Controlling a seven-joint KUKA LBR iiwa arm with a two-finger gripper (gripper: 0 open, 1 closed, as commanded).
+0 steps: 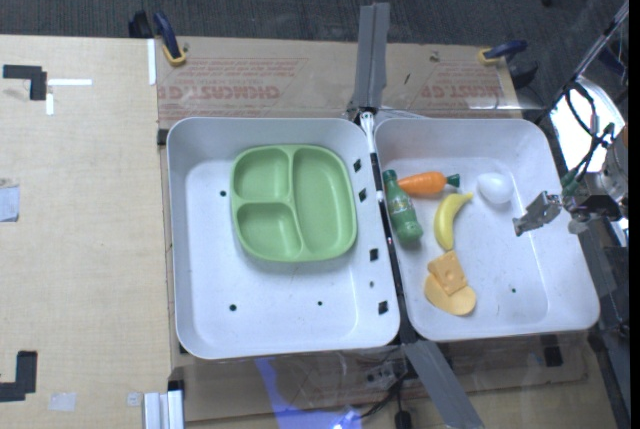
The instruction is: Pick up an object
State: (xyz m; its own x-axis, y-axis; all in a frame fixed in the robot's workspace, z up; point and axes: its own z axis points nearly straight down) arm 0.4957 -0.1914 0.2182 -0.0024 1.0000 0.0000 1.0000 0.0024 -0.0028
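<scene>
At the lower edge of the frame, the pale wooden surface (pixel 80 297) carries two shallow white plastic bins side by side. In the right bin (pixel 560 312), nearest the bottom, a yellow-orange wedge of toy cheese (pixel 450 283) lies flat on the floor. Just above it sits a curved yellow toy banana (pixel 449 217), and to its left a small green plastic bottle (pixel 402 209) lies on its side along the bin's left wall. Higher still, an orange toy carrot with a green top (pixel 424 183) lies across, near the bottle's cap, and a small white egg-shaped object (pixel 494 187) rests to the right of the carrot.

My fingers (pixel 537 213) hang at the right side of this bin, right of the egg and banana and apart from both; I cannot tell how far they are spread, and nothing shows between them.

In the left bin (pixel 200 317), a light green three-compartment plastic plate (pixel 294 203) sits in the upper middle.
</scene>
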